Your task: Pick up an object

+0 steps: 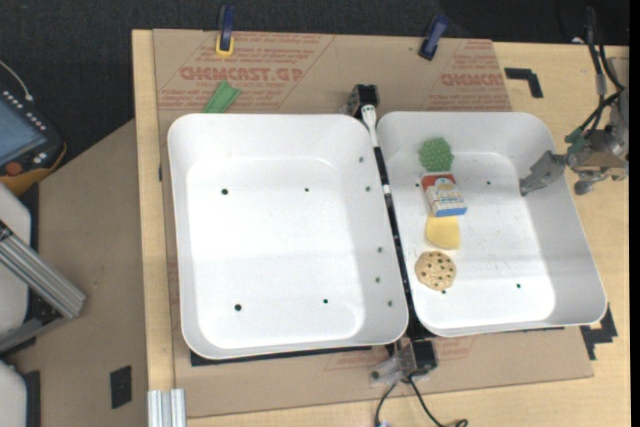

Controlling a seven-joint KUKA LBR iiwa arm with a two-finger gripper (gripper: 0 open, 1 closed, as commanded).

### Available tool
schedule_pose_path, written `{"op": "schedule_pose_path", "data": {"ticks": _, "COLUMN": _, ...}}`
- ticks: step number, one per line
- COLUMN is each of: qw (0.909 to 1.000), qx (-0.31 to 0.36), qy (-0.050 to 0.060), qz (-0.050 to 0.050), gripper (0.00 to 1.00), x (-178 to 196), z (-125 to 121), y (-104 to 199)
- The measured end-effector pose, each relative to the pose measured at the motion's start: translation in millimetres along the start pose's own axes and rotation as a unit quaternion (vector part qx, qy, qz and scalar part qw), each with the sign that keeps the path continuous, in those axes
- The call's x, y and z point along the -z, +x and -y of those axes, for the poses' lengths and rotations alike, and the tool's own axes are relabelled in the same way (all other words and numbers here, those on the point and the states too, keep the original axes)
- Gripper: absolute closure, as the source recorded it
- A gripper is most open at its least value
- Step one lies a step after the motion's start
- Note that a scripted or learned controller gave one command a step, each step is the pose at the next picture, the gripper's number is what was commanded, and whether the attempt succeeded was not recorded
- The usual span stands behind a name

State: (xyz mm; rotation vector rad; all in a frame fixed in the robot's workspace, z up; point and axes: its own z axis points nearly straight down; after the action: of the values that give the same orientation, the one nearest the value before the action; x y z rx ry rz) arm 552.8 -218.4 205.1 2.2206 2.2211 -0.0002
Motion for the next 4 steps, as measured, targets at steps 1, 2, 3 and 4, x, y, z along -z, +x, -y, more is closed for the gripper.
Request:
{"op": "schedule_pose_path", "data": {"ticks": 1, "qw": 1.0000, "qx": 0.004, "qy": 0.004, "qz": -0.004, "gripper": 0.00, "x": -84.2, "z": -15.7, "y": 88.0}}
{"op": "schedule_pose_path", "data": {"ticks": 2, "qw": 1.0000, "qx": 0.001, "qy": -0.001, "qz": 0.000, "gripper": 0.00, "x": -76.9, "z": -24.0, "y": 98.7}}
{"op": "schedule_pose_path", "data": {"ticks": 3, "qw": 1.0000, "qx": -0.002, "qy": 0.004, "qz": -0.002, "gripper": 0.00, "x": -122.7, "z": 41.9, "y": 111.7}}
{"op": "schedule_pose_path", "data": {"ticks": 4, "qw": 1.0000, "qx": 0.005, "qy": -0.006, "qz": -0.001, "gripper": 0.00, "x": -13.7, "z": 7.7, "y": 191.5}}
